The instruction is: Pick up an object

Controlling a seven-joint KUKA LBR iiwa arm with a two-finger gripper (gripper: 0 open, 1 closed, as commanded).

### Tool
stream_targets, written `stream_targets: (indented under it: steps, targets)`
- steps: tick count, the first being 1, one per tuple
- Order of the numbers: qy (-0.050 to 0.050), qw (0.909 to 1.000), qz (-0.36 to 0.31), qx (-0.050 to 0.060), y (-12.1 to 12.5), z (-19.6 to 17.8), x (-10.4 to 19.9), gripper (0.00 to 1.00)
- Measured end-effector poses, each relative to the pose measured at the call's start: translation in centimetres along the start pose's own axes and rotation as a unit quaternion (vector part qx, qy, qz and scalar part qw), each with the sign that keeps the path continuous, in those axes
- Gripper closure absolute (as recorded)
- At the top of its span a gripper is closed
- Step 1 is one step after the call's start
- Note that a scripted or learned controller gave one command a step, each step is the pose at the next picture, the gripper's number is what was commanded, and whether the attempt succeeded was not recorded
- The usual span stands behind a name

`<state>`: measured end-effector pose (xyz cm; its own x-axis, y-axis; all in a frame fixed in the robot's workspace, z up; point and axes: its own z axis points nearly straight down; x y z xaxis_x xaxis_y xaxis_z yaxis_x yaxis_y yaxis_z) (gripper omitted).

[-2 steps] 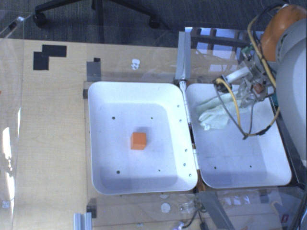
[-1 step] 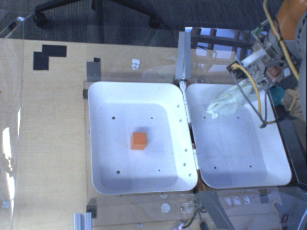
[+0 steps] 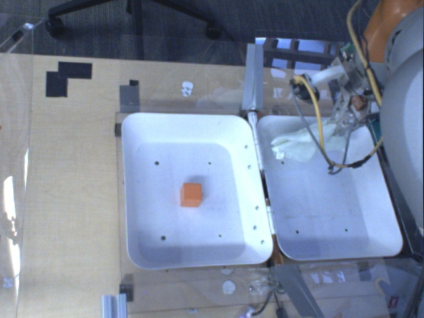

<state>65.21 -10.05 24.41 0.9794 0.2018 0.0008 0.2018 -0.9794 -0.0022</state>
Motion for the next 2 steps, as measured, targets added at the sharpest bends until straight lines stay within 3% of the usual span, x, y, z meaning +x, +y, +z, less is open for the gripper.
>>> stream_targets:
  steps: [2]
  targets:
    - [0.0, 1.0, -0.004, -0.001, 2.3, 2.0, 0.3, 1.0]
